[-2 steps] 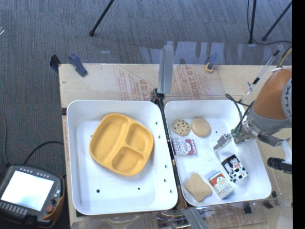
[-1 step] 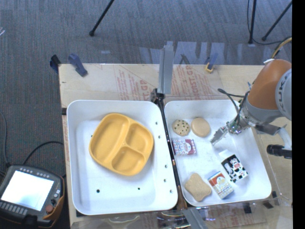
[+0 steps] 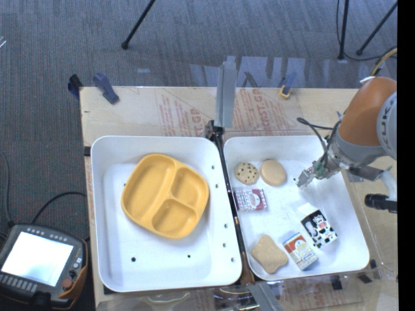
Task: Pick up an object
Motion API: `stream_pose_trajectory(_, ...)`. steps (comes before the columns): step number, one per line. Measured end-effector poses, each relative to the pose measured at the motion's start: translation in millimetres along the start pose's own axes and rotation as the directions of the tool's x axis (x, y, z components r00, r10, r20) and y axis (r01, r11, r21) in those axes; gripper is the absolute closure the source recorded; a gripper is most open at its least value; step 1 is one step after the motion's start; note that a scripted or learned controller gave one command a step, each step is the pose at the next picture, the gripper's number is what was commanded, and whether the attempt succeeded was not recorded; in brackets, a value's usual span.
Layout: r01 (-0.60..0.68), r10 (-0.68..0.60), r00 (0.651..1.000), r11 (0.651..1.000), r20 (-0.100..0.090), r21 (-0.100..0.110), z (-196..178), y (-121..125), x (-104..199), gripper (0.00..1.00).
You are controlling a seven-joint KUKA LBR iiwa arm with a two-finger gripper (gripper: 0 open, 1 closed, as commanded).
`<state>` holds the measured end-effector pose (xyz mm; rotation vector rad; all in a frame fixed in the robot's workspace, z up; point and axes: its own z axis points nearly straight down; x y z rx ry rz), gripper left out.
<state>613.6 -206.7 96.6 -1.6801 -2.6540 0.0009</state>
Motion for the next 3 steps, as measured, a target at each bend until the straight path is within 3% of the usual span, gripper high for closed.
stream_pose_trajectory(1,0.001,-0.001,1.000,1.000,-0.001,0.001,1,0,0,0.00)
stream_pose_trajectory(2,-0.153,0.153,0.988,0.988,-0.002,-0.002,9,10,-10,0.00)
stream_pose_trajectory(3,-0.147,0.147,0.989,0.989,0.000,-0.002,-1,11,-10,1.00)
